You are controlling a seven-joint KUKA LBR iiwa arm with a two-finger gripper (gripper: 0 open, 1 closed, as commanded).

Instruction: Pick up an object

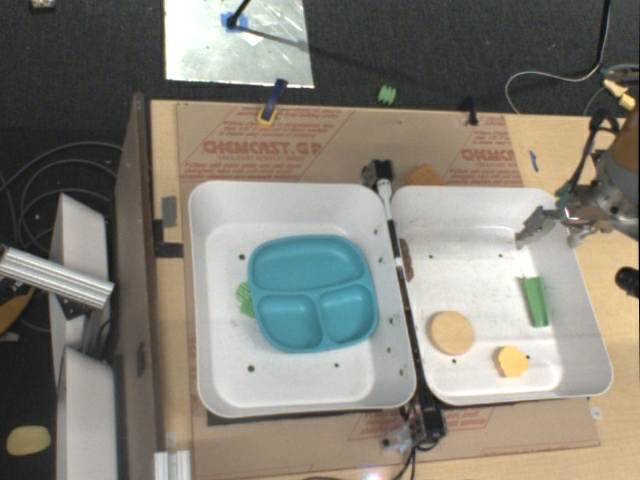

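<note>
**Green stick lies just below the claw, nothing held**

The likeliest pick is the green stick (534,301), lying flat on the floor of the right bin (470,223), near that bin's right wall. Its long axis runs almost straight up and down the picture, tilted only slightly. Also in the right bin, toward its front, sit a tan disc (451,332) and, to the disc's right, a small yellow lump (512,362); both are apart from the stick and from each other.

The gripper (545,221) hangs over the right bin's upper right corner, at the end of the arm (610,183) coming in from the right. One dark finger juts out to the left; I cannot tell how far apart the fingers stand, and nothing shows between them.

From the claw, the stick lies down the picture, toward the bin's front, and near. I'd judge the next move needs a short travel that way, then a descent with the fingers set across the stick's narrow width.

The left bin (215,268) holds a teal tray (312,290) with a bit of green (243,295) peeking out at its left edge.
</note>
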